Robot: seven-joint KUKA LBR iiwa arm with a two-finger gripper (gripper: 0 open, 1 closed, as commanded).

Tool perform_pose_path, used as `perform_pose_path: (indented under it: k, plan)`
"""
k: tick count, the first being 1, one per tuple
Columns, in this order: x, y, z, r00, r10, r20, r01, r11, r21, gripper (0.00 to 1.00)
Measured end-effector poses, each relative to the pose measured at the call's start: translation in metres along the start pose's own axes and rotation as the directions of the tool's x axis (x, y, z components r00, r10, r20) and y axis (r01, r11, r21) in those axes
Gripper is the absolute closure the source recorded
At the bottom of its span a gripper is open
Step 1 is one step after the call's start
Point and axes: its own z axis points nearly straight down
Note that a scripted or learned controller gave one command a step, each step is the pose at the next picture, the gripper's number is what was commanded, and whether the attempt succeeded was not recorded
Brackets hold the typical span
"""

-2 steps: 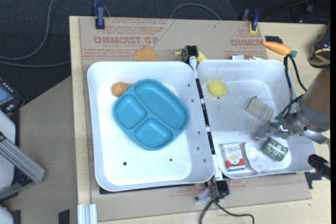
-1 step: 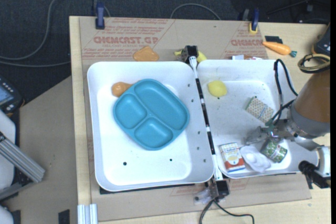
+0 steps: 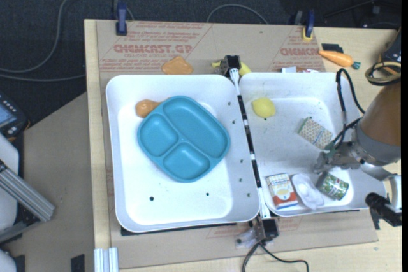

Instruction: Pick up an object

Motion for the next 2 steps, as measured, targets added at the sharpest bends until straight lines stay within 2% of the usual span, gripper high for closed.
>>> perform_pose_path:
  k: [1,2]
  plan:
    - [0.0112,0.0613,-0.0737,1.000,-0.005,0.004,0.005,1.000,-0.009,1.00]
    - [0.0105,0.0576,-0.0692,1.000,-0.002,0.001,0.002,1.000,0.000,0.00]
